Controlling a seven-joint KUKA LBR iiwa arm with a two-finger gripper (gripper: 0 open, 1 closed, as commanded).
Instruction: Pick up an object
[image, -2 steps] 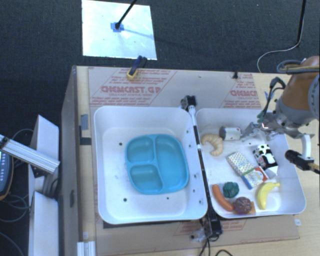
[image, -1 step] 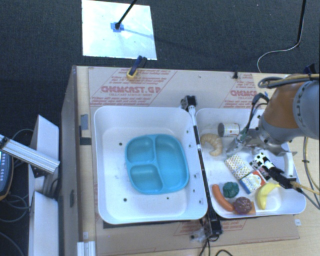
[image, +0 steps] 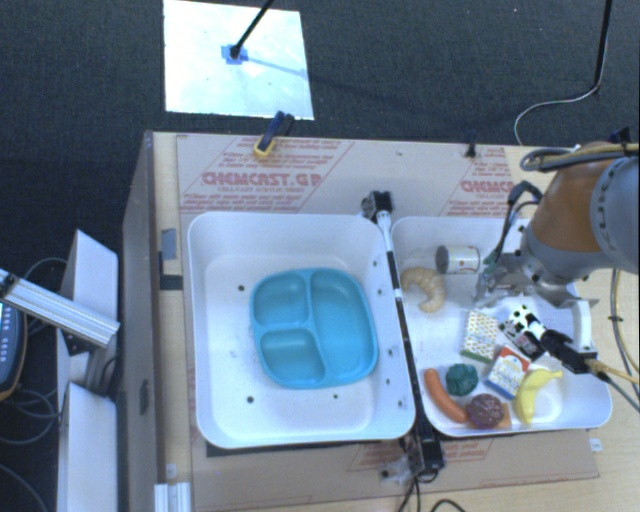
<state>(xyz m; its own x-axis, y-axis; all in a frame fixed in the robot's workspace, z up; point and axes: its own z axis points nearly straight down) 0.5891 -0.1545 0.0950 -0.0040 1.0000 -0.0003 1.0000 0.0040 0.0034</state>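
Nearest my camera, along the front edge of the right bin (image: 600, 405), I see a tight row of toys: an orange carrot (image: 441, 394), a dark green lump (image: 461, 378), a reddish-brown round piece (image: 486, 410), a small colourful carton (image: 507, 373) and a banana (image: 537, 391). They lie touching or just beside one another. A little further back sit a patterned flat packet (image: 480, 335) and a black-and-white cow figure (image: 522, 323), then a croissant (image: 426, 288) near the divider and a small tin can (image: 460, 260) on its side towards the back wall.

The left bin (image: 215, 300) carries a blue sectioned plate (image: 312, 328) in its middle, with nothing resting on the plate.

The gripper (image: 497, 290) hangs low over the right bin, between the can and the cow, with the grey and orange arm (image: 580, 215) coming in behind it. I cannot tell from this angle whether it is apart or together, and I see nothing caught in it.

My worry is the crowding. If I descend on the cow or the packet, a finger could land on a neighbour and shove both aside instead of closing around one. The can looks likely to roll away when nudged, and the flat packet gives little to bite on.
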